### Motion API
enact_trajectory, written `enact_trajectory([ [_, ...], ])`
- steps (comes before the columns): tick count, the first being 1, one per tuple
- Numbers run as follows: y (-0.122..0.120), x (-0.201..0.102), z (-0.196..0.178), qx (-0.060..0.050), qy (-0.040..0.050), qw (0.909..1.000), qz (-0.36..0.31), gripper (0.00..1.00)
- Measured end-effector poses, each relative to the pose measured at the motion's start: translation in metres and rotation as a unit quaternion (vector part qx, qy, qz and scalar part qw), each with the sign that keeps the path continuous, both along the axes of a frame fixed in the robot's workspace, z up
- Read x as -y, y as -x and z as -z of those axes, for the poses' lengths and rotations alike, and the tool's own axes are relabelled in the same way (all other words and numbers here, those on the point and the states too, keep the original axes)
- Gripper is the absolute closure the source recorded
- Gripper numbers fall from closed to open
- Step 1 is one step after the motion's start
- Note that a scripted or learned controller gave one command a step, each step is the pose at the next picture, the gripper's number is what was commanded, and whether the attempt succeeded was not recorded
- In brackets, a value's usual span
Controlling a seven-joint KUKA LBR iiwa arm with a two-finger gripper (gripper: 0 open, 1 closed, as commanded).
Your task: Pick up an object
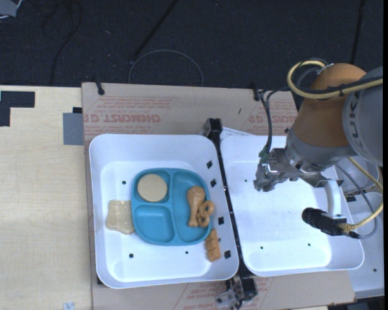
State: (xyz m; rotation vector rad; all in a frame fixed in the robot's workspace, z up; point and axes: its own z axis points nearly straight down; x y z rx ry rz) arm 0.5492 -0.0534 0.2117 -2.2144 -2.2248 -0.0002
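**Gripper poised above the right bin, objects lying in the left**

The gripper (266, 178) is seen over the upper left part of the right bin (291, 257), pointing down and toward the divider between the bins. Whether it is open or closed cannot be told, and nothing is seen held in it. The arm (326, 118) is brought in from the right, its orange band bulging above the grey wrist, with yellow cable looped over the top. A black fitting (322, 219) is seen lower right of the wrist, above the bin floor.

In the left bin (113, 154) a blue divided tray (156, 225) is laid. A round tan disc (151, 187) is placed in its upper left compartment, and a brown twisted piece (199, 206) in its right compartment. A pale flat piece (120, 217) is touching the tray's left edge, and a small orange-brown piece (212, 245) lies just beside its lower right corner.
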Motion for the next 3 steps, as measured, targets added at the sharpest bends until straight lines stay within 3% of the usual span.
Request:
enact_trajectory([
  [3, -0.031, -0.147, -0.026, 0.000, 0.0001, 1.0000, 0.000, 1.00],
])
